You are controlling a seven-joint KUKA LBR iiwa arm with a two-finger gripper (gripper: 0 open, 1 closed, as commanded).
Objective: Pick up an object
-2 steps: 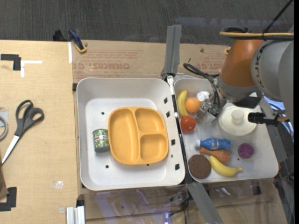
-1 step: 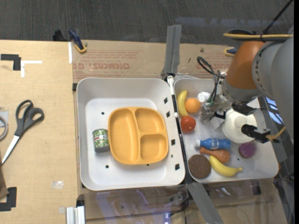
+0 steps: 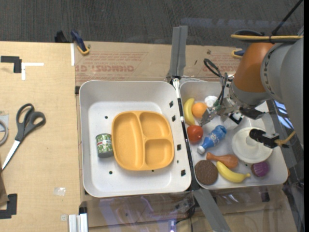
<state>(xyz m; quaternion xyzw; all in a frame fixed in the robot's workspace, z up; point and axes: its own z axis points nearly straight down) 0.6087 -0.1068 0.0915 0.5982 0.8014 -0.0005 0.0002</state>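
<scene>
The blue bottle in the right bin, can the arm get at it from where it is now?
Probably yes. The blue bottle lies uncovered, just below the end effector, with small gaps between it and the red tomato and white dish.

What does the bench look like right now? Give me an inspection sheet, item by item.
Surface: cardboard-covered bench bearing left bin and right bin.
Job's things: right bin holds orange, tomato, blue bottle, banana, brown disc, purple item, white dish.
Clutter: left bin holds yellow divided plate and green can; scissors on bench.
Grippers: gripper low over the right bin's far end, near the orange; nothing seen held.
Cables: black cable by the wrist.
Surroundings: dark floor.
</scene>
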